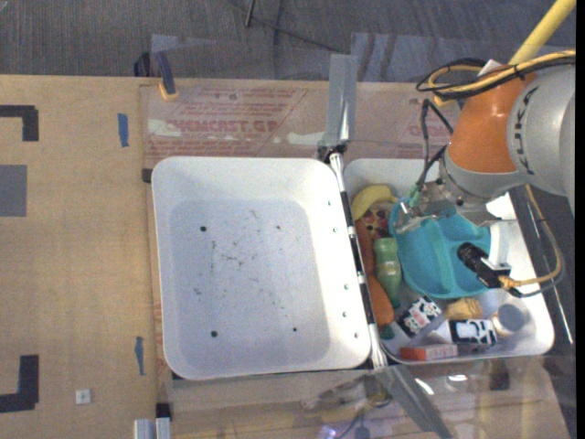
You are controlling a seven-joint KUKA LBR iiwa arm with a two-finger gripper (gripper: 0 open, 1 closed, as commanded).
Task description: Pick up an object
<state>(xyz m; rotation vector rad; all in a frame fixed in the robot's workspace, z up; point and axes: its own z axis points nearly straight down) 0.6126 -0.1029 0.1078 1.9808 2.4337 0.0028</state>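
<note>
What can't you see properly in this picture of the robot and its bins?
- The claw: the camera view shows the arm over the right bin, but its wrist covers the tips.
- The teal bowl: its top edge sits under the arm.
- The small toys along the bin's front, like the black-and-white one: too tiny and blurry to name.

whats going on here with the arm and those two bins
A grey KUKA arm with an orange band reaches in from the right over the right bin. That bin is crowded: a teal bowl-like item, a banana, a green piece, a carrot-like piece, a black and white toy and more. The gripper sits low at the teal item's upper edge. The left bin has only specks on its floor.
</note>
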